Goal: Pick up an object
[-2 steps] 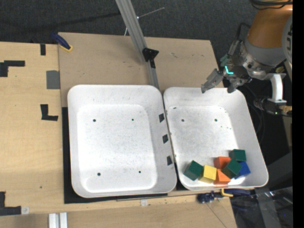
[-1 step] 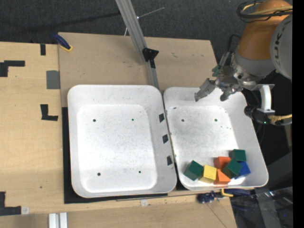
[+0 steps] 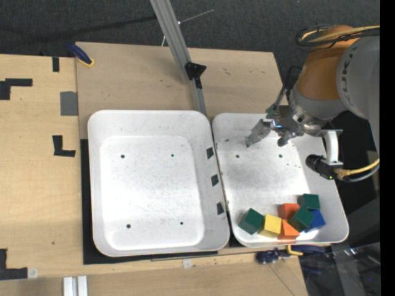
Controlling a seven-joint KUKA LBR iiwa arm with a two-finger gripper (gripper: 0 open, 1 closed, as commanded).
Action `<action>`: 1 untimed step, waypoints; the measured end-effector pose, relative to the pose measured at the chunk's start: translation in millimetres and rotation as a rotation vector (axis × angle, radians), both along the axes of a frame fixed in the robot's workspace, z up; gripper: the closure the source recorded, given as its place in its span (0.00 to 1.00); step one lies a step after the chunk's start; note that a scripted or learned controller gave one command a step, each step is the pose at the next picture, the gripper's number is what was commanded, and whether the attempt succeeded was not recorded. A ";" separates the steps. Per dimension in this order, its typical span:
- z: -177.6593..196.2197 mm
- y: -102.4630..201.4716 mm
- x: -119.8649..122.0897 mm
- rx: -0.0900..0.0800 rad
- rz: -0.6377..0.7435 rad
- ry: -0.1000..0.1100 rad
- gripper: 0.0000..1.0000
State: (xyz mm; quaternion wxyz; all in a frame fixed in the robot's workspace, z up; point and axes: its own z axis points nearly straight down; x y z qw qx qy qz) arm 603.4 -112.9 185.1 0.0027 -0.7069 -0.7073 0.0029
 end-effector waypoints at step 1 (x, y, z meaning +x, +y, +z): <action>-53.2 7.9 -8.7 0.000 0.001 -0.001 0.00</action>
